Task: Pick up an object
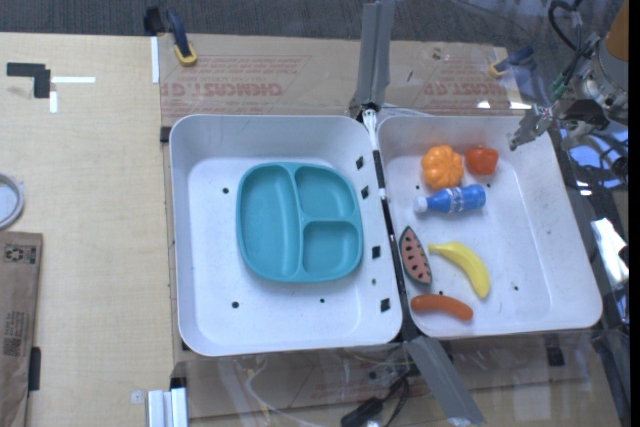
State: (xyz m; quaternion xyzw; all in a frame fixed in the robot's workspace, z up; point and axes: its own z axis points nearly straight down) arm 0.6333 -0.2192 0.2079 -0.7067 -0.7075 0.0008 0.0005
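Observation:
The right bin (545, 245) holds several toy foods. An orange lumpy fruit (441, 165) and a red tomato (482, 160) sit at the back. In front of them a blue and white bottle (452, 201) lies on its side. A watermelon slice (415, 256), a yellow banana (463, 266) and an orange sausage-like piece (441, 307) lie nearer the front. My gripper (532, 127) hangs over the bin's far right corner, right of the tomato and apart from every object. Nothing shows in its grasp.
The left bin (200, 245) carries a teal divided plate (299, 221). A grey divider post (373, 55) rises between the bins at the back. Cables and the arm's wrist (600, 75) crowd the upper right. A tape roll (8, 202) lies on the bench at left.

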